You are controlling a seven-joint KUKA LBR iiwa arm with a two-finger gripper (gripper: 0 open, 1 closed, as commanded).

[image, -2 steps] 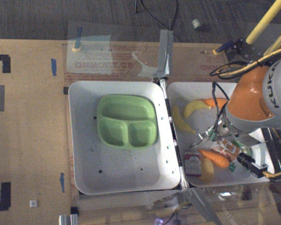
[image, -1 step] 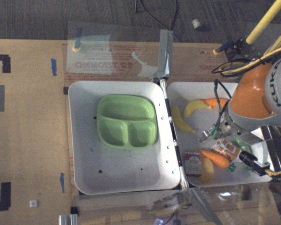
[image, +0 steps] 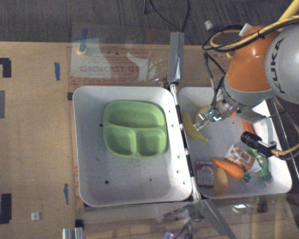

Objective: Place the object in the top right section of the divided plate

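Observation:
A green divided plate [image: 106,128] lies in the left bin [image: 129,180], with one long section at the back and two smaller ones toward the front. In the right bin [image: 220,142], a yellow banana-like piece [image: 191,130] rests close to the wall between the bins. My gripper [image: 205,119] hangs low over the right end of that yellow piece, at or just above it. Whether it touches the piece is unclear. The grey arm with its orange band [image: 249,63] comes in from the upper right.
At the front of the right bin sit an orange carrot [image: 228,168], a pale yellow lump [image: 220,181], a red packet [image: 204,175], a printed snack packet [image: 240,158] and a green-stemmed item [image: 263,167]. A metal divider rail [image: 182,143] runs between the bins. Cables loop above the arm.

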